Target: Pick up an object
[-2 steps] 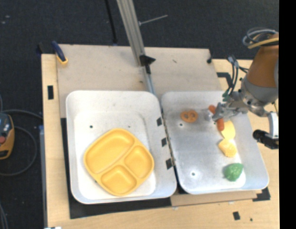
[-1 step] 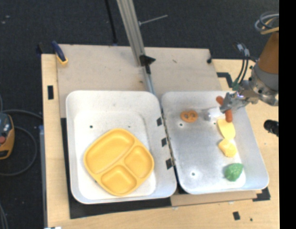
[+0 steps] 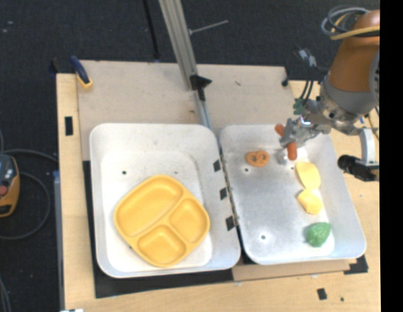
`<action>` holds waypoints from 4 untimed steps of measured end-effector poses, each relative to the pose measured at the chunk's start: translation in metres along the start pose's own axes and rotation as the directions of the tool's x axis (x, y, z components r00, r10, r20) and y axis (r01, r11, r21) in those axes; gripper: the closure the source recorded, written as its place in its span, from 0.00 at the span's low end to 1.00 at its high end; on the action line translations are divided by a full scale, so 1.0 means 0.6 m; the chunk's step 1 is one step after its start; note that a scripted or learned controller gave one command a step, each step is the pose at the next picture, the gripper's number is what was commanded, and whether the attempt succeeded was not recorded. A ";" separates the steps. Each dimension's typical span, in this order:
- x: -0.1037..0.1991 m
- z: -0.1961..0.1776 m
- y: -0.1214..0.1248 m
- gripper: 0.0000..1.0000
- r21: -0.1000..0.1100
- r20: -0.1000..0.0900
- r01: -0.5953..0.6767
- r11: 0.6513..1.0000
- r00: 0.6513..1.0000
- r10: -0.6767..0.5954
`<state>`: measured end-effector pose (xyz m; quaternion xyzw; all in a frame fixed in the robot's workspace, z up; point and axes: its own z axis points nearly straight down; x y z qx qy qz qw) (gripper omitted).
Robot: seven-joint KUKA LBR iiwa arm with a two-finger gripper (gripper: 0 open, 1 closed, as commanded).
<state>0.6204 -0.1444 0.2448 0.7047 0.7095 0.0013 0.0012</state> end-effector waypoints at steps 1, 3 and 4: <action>0.084 -0.002 0.001 1.00 0.002 -0.001 0.000 1.000 1.000 0.000; 0.245 0.029 0.040 1.00 0.002 0.000 -0.001 1.000 1.000 0.001; 0.327 0.017 0.076 1.00 0.000 -0.001 0.000 1.000 1.000 0.000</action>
